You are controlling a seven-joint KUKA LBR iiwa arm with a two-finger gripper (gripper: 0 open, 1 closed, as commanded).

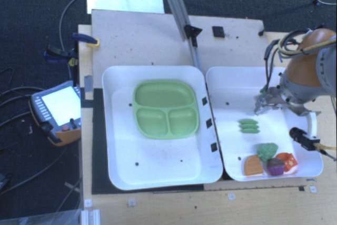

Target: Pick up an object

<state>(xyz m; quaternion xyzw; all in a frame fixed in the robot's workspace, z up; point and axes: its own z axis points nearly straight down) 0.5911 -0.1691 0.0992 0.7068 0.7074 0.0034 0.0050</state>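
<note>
Hovered gripper (261, 104) at 1 o'clock of peas (248, 125), grip unclear, nothing held; descent probably needed next.

Just beside the grey metal fingers (261, 104) lie bright green pea pods (248, 125). Farther from them cluster a dark green broccoli (267, 150), an orange slice (253, 166), a purple piece (275, 166) and a red piece (289, 162) (all plain, unpatterned). Both bins (118, 129) are white, one bearing a pale green divided plate (166, 109).
</note>
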